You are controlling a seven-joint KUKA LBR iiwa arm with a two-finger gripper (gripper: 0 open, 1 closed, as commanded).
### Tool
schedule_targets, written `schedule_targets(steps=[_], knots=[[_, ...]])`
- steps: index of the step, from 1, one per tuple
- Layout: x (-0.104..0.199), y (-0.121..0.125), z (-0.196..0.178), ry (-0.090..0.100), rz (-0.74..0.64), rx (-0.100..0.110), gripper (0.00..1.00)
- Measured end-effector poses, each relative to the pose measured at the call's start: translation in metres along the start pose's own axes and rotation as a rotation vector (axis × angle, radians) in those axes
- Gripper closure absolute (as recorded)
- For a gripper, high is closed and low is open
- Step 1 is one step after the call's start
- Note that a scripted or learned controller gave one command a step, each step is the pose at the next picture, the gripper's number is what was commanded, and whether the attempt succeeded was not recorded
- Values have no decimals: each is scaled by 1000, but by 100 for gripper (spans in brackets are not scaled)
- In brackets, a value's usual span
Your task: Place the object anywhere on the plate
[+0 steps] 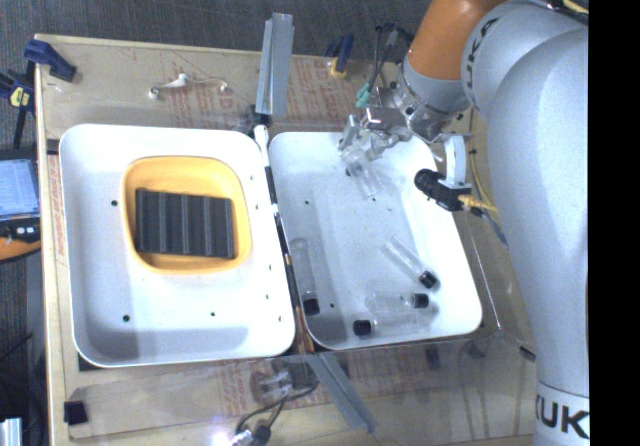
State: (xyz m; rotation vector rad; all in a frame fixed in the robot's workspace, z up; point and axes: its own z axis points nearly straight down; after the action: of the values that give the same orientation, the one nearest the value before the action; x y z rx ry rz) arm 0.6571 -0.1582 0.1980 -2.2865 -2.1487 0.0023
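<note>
Clear vials (405, 259): lying in right bin (330, 234), below the pincer | pincer (362, 149): wrist bent down over bin's far edge, grip unreadable | yellow plate (185, 174): left bin, well left of it

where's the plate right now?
The yellow plate sits in the left bin of the camera view, near its centre, with a dark ridged insert on it. The gripper is over the right bin.

— What is hard to see here?
— The gripper (362, 146) is small and shiny; I cannot tell how its fingers stand. The clear tubes (410, 261) almost melt into the right bin (452, 279).
— And the arm (540, 134)?
— The right edge cuts it off.
</note>
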Motion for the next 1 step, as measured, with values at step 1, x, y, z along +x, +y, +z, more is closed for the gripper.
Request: schedule_targets(steps=[1], knots=[[45,-4,-4,-1,-221,2,100]])
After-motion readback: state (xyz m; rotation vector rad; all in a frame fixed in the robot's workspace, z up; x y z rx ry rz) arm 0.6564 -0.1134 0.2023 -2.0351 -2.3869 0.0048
